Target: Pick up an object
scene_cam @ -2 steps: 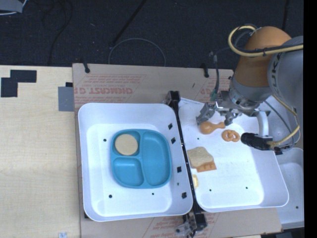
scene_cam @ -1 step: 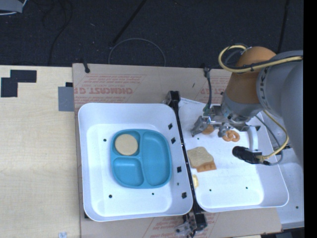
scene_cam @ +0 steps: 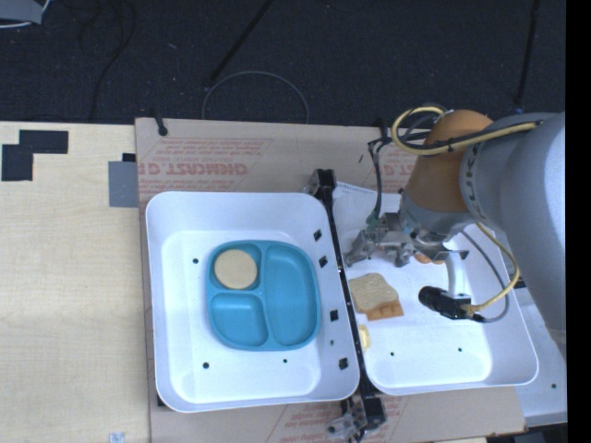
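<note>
My bins [scene_cam: 175, 247] look like smooth white plastic, the tray [scene_cam: 286, 303] glossy blue plastic. The toast [scene_cam: 374, 293] is rough and crumbly. Under them lies matt printed cardboard [scene_cam: 231, 160] on pale wood [scene_cam: 65, 293].

a blue divided plate [scene_cam: 266, 298] lies in the left white bin [scene_cam: 175, 377]; a round tan cookie [scene_cam: 235, 269] rests in its upper-left section; printed cardboard [scene_cam: 240, 160] lies under both bins on the pale desk [scene_cam: 65, 303]; dark carpet [scene_cam: 277, 44] behind.
</note>
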`<state>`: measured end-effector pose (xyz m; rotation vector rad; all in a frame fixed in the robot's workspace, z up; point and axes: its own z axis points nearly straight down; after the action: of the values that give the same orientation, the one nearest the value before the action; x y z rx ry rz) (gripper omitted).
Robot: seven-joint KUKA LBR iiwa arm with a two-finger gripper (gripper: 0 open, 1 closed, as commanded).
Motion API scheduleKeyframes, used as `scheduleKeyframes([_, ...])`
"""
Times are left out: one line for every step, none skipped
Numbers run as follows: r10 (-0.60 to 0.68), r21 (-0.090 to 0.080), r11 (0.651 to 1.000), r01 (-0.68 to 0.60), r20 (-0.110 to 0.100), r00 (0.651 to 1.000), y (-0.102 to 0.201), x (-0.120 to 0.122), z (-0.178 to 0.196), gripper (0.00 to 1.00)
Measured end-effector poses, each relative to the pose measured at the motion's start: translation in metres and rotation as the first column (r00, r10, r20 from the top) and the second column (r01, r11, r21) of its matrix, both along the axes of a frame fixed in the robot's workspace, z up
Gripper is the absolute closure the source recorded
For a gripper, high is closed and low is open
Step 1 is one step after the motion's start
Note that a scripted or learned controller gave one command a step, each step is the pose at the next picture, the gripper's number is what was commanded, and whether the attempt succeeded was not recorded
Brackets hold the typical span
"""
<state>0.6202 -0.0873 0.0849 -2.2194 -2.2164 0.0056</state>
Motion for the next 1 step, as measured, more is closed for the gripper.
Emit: scheduleKeyframes([-0.004, 0.0, 1.0, 0.004, 0.001, 1.0, -0.0014, 0.0004, 0.0123, 1.0])
